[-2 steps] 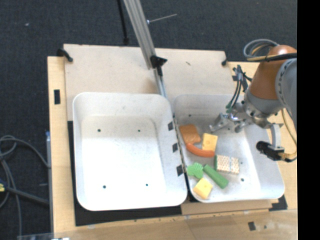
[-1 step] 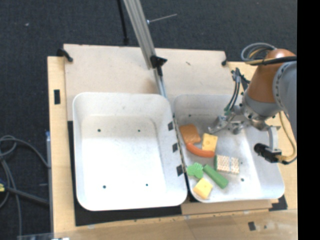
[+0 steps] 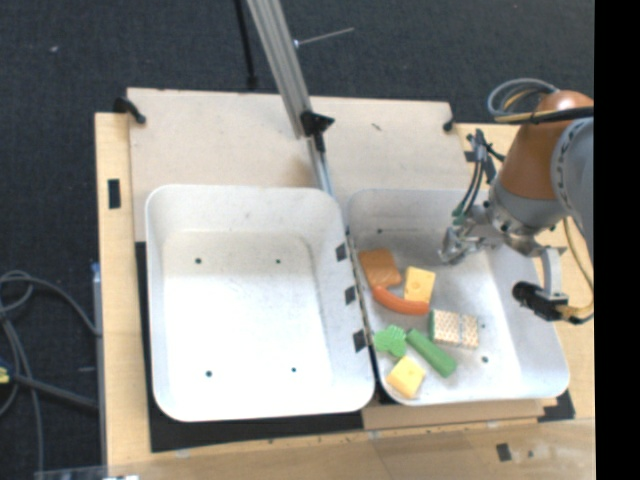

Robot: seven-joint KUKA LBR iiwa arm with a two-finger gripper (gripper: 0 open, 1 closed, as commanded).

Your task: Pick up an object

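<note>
A slanted aluminium rail (image 3: 281, 50) crosses the wooden bench (image 3: 220, 143) above dark carpet (image 3: 60, 38).

My arm (image 3: 545, 163) enters from the right side of the scene, its orange band uppermost and the grey wrist section below it. The wrist tilts down and to the left, toward the far part of the scene's right half. Thin cables run along the wrist's left side. My gripper (image 3: 455, 246) sits at the lower left end of the wrist, pointing downward. A dark fitting (image 3: 540, 301) projects from the wrist's near side, toward the right.
</note>
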